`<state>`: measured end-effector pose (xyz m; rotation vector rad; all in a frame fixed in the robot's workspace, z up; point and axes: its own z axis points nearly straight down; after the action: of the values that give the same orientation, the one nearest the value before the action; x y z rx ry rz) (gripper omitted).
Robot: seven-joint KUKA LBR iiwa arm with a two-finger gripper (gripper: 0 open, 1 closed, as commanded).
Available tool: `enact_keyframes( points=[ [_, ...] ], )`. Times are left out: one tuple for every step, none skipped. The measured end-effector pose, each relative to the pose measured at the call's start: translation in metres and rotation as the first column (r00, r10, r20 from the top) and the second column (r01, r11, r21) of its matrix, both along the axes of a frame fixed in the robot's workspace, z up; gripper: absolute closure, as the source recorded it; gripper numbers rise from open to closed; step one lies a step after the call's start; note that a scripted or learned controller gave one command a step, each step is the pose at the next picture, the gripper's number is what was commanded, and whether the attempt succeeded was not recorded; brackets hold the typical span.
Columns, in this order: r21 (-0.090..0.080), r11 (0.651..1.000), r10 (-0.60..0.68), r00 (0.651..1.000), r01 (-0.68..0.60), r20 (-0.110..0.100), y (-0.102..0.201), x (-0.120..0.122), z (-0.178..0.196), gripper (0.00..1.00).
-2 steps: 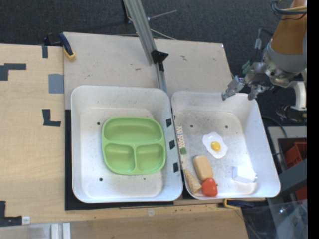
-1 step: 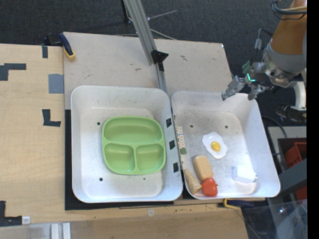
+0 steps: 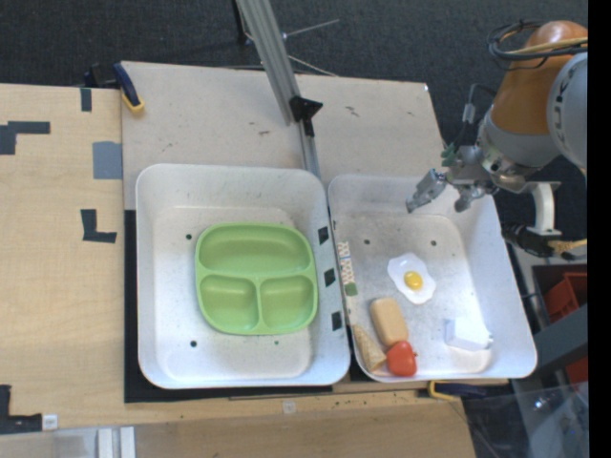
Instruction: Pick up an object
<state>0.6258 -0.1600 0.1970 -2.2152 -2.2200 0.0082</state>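
— White plastic, two shallow bins side by side on the bench [image 3: 239, 113]. What lies in them?

— In the left bin [image 3: 158, 256] sits a green plate [image 3: 256, 277] with three compartments, flat on the floor of the bin, nothing on it. The right bin [image 3: 511, 284] holds the small things: a fried egg toy [image 3: 411, 280] near the middle, white with a yellow yolk; a tan bread roll [image 3: 388, 320] just below and to the left of it; a red tomato [image 3: 402, 359] touching the near end of that roll; a brown wedge [image 3: 368, 346] leaning by the wall between the bins; and a pale white piece [image 3: 468, 336] near the front right corner, too faint against the bin for me to name.

— And your claw?

— My claw [image 3: 447, 195] hangs over the far end of the right bin, near its back rim, reaching in from the right. Its fingers [image 3: 421, 197] stand apart, with nothing between them. The grey arm with its orange band [image 3: 525, 93] rises behind it.

— How near are you to anything worth lifting?

— The egg is closest, toward the near side from my fingertips and apart from them. The roll, tomato and wedge cluster farther on, at the front left of that bin. The pale piece lies well apart, toward the front right.
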Motion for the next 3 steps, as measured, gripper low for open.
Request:
enact_keyframes(
  points=[
    [-0.001, 1.0, 0.0, 1.0, 0.0, 0.002, 0.007, 0.002, -0.046, 0.0],
    [0.0, 1.0, -0.001, 1.0, 0.001, 0.001, 0.015, -0.004, -0.095, 0.0],
    [-0.001, 1.0, 0.0, 1.0, 0.0, 0.005, 0.014, -0.002, -0.081, 1.0]
  ],
)
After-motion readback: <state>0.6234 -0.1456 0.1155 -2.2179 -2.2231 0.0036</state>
